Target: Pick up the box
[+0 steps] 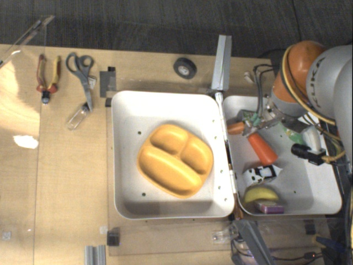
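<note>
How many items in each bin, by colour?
Left bin:
Yellow-orange: 1, the bread-shaped mould

Right bin:
Orange: 1, the carrot-like piece
Black and white: 1, the small toy
Yellow: 1, the banana-like piece
Purple: 1, the small box

Total: 5
</note>
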Controlling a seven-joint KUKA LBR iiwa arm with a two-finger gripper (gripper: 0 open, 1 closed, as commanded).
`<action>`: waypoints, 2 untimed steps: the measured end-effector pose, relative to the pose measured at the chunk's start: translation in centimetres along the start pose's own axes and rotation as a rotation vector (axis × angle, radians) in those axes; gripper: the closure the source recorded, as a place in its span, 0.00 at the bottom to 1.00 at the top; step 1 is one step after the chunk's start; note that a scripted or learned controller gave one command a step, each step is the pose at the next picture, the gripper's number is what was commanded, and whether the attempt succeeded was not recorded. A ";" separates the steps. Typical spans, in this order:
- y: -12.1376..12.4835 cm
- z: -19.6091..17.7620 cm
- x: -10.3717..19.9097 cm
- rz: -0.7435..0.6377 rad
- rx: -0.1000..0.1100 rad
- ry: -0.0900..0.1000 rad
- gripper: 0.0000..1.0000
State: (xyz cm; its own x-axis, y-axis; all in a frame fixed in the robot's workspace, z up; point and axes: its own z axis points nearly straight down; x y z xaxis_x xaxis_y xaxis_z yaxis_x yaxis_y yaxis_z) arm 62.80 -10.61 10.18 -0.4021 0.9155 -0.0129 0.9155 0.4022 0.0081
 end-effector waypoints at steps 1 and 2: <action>5.6 -8.5 8.8 0.276 0.003 0.010 1.00; -5.0 -21.3 8.4 0.366 0.002 0.009 1.00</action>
State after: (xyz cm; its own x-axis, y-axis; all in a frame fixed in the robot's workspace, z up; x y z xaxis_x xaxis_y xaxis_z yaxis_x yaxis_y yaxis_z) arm 54.59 -4.76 31.30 -0.0482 0.9988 -0.0011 0.9988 0.0482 0.0089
